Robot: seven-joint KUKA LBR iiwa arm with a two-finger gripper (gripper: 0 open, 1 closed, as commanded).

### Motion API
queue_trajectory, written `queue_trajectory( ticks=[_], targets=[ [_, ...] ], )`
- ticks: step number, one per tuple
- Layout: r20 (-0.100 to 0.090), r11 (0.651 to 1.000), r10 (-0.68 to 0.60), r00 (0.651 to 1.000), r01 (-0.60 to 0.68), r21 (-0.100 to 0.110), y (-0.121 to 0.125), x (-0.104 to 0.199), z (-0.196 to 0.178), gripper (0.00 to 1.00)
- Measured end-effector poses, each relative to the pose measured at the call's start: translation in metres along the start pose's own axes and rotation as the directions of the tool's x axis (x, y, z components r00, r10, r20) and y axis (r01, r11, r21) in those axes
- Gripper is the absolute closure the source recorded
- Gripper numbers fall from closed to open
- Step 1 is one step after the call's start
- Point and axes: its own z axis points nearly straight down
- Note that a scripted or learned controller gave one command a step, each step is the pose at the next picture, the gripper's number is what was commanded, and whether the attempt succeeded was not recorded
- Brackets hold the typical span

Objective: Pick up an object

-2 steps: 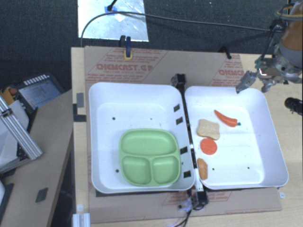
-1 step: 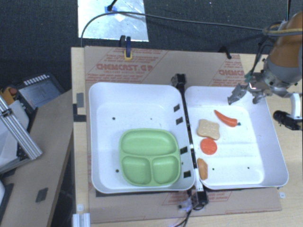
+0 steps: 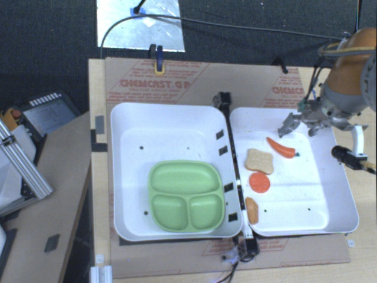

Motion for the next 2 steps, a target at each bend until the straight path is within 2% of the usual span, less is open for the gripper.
queue_trajectory(
  ticks=[1, 2],
  targets=[
    [0.0, 1.0, 0.0, 1.0, 0.0, 0.001, 0.002, -0.008, 0.057, 0.0],
    [0.002, 1.0, -0.001, 1.0, 0.001, -0.008, 0.005, -0.008, 0.042, 1.0]
  ],
)
